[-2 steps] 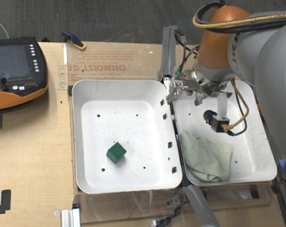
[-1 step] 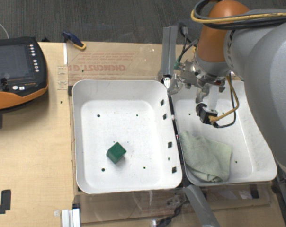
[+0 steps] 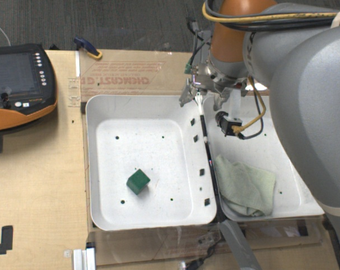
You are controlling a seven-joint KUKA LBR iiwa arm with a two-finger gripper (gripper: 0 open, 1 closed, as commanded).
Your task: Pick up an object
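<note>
A small green cube (image 3: 138, 181) lies on the floor of the left bin (image 3: 102, 151), toward its front. A pale green cloth (image 3: 246, 187) lies crumpled in the right bin (image 3: 294, 196), near its front. My gripper (image 3: 202, 97) hangs over the back end of the wall shared by the two bins, far up and right of the cube. Its fingers point down with a gap between them, open, and nothing sits in that gap. The grey arm covers much of the right bin.
A black and orange teach pendant (image 3: 18, 89) lies on the bench at the far left. A cardboard sheet (image 3: 125, 77) sits behind the left bin, with a blue and yellow clamp (image 3: 88, 48) at its back corner. Cables hang beside the wrist.
</note>
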